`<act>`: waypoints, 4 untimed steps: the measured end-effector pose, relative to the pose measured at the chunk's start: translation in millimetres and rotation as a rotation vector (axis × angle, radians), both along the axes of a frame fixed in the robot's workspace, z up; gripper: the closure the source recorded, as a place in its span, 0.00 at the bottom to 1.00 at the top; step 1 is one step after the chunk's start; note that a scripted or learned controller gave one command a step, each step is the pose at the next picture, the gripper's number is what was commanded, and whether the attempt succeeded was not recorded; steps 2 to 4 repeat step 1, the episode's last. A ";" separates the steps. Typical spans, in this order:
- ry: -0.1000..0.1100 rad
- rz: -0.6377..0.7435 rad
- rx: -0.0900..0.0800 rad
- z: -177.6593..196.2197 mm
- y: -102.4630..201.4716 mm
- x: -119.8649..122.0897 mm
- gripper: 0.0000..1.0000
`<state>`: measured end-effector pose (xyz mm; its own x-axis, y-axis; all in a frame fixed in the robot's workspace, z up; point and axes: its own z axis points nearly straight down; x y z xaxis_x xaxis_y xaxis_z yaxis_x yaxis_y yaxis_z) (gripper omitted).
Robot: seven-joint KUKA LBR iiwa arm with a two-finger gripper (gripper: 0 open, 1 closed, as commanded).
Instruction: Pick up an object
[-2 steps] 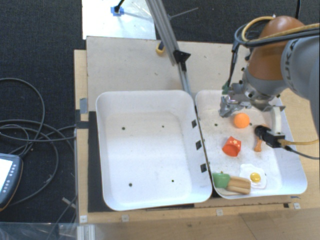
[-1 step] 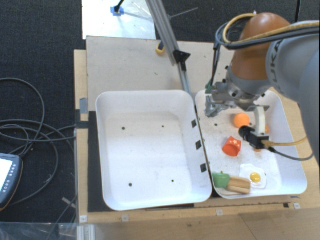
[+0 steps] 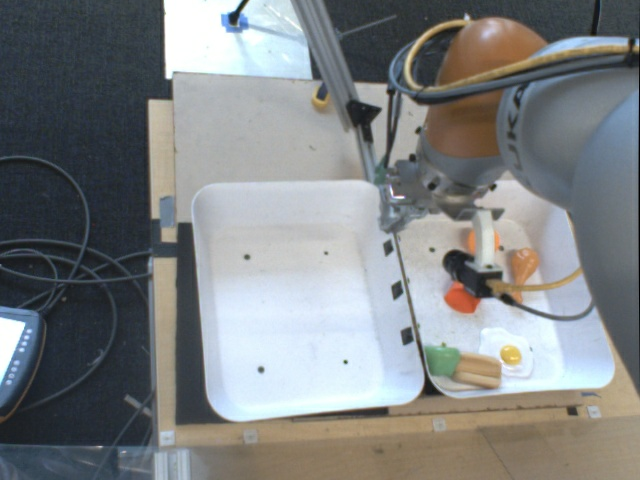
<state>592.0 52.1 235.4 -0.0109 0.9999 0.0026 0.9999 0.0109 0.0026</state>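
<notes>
Apparently nothing is yet lifted: the grey two-finger gripper [image 3: 441,194], its opening impossible to tell, is held above the right shallow white bin's [image 3: 580,348] far edge.

White bins [image 3: 300,388]; green block [image 3: 441,356]; tan roll [image 3: 477,370]; white egg [image 3: 495,342], yellow yolk [image 3: 511,353]; orange cone [image 3: 523,263].

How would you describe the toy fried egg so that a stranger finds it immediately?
Look in the right-hand white bin, toward its near edge. The fried egg lies flat there, just right of a tan roll and a green piece. It alone is white with a round yellow centre.
</notes>
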 end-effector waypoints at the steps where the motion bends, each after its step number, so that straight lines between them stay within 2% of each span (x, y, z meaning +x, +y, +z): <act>1: 0.002 -0.001 0.000 4.5 45.7 -13.7 1.00; 4: 0.002 -0.001 0.000 4.5 45.7 -13.7 1.00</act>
